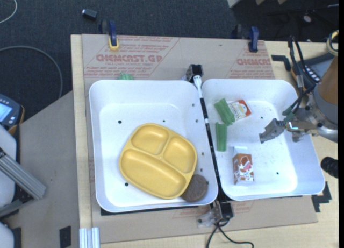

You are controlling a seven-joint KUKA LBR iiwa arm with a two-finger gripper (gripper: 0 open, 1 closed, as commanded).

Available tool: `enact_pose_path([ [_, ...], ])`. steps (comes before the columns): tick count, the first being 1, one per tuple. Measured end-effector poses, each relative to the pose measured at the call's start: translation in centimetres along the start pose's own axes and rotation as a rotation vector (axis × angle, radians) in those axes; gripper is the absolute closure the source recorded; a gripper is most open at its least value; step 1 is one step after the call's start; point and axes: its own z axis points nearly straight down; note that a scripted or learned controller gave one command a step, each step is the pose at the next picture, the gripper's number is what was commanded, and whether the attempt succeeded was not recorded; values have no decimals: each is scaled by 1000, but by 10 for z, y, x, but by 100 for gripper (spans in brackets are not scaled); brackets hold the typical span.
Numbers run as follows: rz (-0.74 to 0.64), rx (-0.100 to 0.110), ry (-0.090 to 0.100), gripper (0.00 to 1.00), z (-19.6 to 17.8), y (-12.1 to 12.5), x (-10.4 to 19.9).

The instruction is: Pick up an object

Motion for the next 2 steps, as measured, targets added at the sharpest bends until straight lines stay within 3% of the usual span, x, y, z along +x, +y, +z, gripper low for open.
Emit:
enact_pose_path([
  [1, -1, -3, -1, 100, -11, 1, 0],
  [2, -11, 2, 4, 100, -17, -2, 102],
])
